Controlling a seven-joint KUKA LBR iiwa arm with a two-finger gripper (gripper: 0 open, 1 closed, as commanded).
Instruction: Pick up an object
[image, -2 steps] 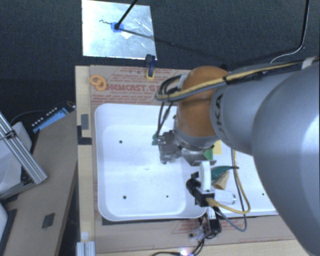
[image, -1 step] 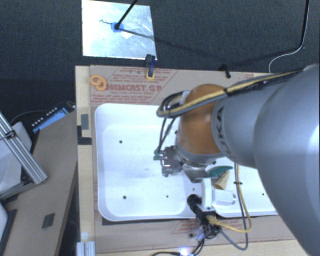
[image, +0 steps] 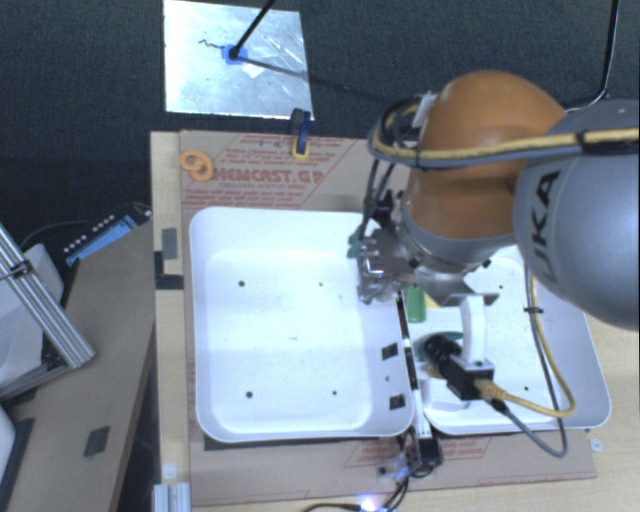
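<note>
Green object (image: 414, 305) is lodged by right bin's (image: 575, 375) inner wall | gripper (image: 376, 283) is held over it, presumably for grasping | its openness cannot be told

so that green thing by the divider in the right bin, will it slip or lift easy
The green object looks small, so likely light. It lies close to the right bin's inner wall, so a push may jam it there. The arm hides most of it; stiffness can't be judged.

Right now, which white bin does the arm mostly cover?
The right bin in view; the arm hides most of it, the left bin shows almost whole.
</note>
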